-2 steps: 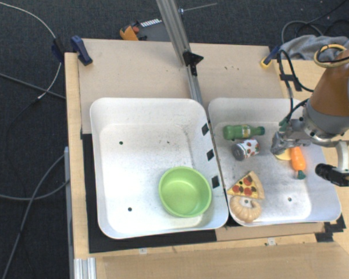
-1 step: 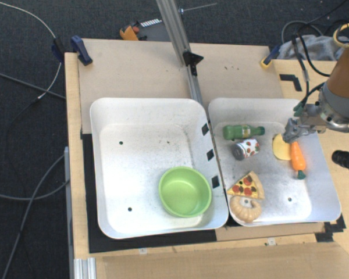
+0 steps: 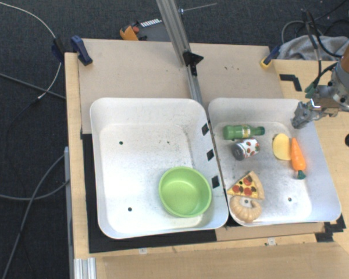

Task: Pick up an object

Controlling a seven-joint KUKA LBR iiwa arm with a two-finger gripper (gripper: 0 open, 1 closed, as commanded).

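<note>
Right now the tool [image 3: 302, 116] hangs over the upper right corner of the right bin [image 3: 320, 205], at the end of the one arm reaching in from the right, and nothing shows between its parts; whether it is spread or pressed together I cannot tell from this slant. Nearest to it lies the carrot [image 3: 297, 157], just below and a shade to the left in the camera view, its long axis running nearly up and down the picture, so a grasp across its narrow width looks the likeliest choice. Touching or just beside the carrot on its left sits one yellow lemon-like piece [image 3: 281, 146]. Farther left lie one green bottle [image 3: 243, 132] on its side, long axis across the picture, and one small can [image 3: 246, 149] just below it. Toward the near edge rest one pizza slice [image 3: 247, 186] and one doughnut [image 3: 245, 209], close together. That makes six things in the right bin, while the left bin [image 3: 113, 173] holds one green bowl [image 3: 184, 191], well apart from the tool
</note>
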